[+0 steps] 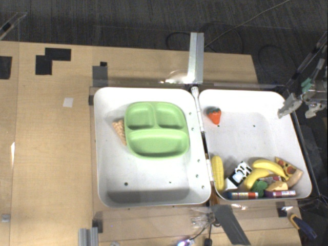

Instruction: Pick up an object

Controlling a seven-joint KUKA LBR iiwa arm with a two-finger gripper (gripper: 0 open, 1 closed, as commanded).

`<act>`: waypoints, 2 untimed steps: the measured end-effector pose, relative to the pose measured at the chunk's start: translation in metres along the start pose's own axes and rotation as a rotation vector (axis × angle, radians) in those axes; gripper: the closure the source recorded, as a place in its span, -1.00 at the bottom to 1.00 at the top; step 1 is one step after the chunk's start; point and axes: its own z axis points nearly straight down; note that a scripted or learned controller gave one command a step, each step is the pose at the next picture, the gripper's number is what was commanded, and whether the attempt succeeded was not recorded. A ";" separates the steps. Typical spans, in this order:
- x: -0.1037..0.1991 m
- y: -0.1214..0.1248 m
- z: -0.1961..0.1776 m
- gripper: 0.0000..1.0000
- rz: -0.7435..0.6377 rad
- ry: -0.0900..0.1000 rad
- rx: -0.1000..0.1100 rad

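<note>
While the gripper [300, 105] hangs over the right bin's [256, 104] far right rim, I cannot tell how it is set, and I see nothing in its hold. In that bin, a small orange-red toy [214, 115] lies alone near the top left. A heap fills the near edge: a corn cob [218, 172], a banana [262, 171], a pizza slice [289, 169], a black-and-white piece [238, 173]. In the left bin [107, 152], a green divided plate [156, 129] rests over something tan [119, 131].
</note>
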 end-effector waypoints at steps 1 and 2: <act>0.065 0.087 0.090 -1.00 -0.056 0.000 -0.002; 0.110 0.107 0.196 -1.00 -0.084 -0.001 -0.008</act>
